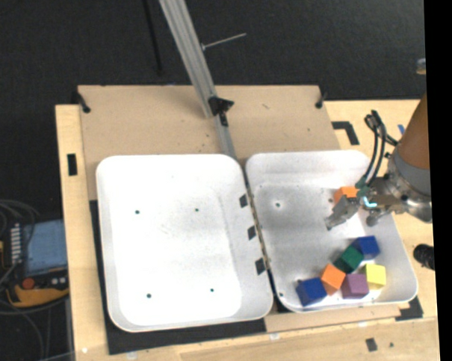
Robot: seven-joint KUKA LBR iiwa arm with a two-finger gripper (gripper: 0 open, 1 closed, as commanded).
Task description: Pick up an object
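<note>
Nearest the lens, below the gripper (355, 217), a cluster of small cubes sits in the right bin (300, 173): blue cube (311, 290), orange cube (333, 277), purple cube (355, 285), yellow cube (375, 274), green cube (353, 257) and a second blue cube (367, 245). A small orange block (348, 193) sits just above the spread grey fingers, whether touching them I cannot tell. Left of the gripper lies the smooth white left bin (122, 188).

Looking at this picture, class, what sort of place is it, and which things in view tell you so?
Most likely a robotics lab test bench. A robot arm's gripper reaches over the right white bin, which holds small coloured blocks, beside the left white bin. Loose cables lie at the bench's edge.
</note>
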